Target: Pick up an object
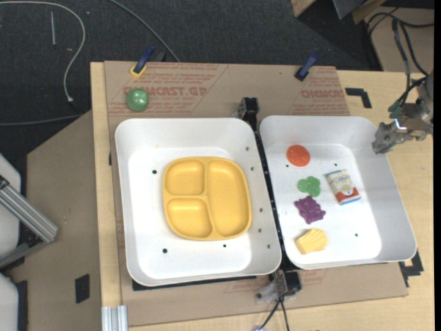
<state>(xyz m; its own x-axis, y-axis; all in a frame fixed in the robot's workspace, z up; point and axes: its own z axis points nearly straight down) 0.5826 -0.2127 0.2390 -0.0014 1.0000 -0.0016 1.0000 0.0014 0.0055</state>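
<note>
Pincer [386,141] and wrist are seen at the far right of the camera view, just over the outer rim of the right bin [396,185], near its upper right corner. Whether the pincer is wide or narrow cannot be told, since it is small and blurred against the wrist hardware; nothing is seen held in it.

Five small objects are spread on the floor of the right bin, all to the left of the pincer and apart from it. Closest to it, down and to the left, a small white carton [342,186] with a red base is lying flat. Further left at nearly the pincer's height, an orange-red round piece [298,155] is found. Below that piece, a green leafy piece [309,185] is set, with a purple grape bunch [309,209] just beneath it. Lowest in the bin, a yellow ridged piece [311,241] is placed, well apart from the pincer.

Beyond the divide, the left bin [138,205] is occupied by a yellow divided plate [207,198] with three compartments, far to the pincer's left. A green ball [138,100] is resting on the cardboard bench top [207,88] outside both bins, far left of the pincer and somewhat above it. Two blue clamps [143,62] are fixed at the cardboard's upper edge.
</note>
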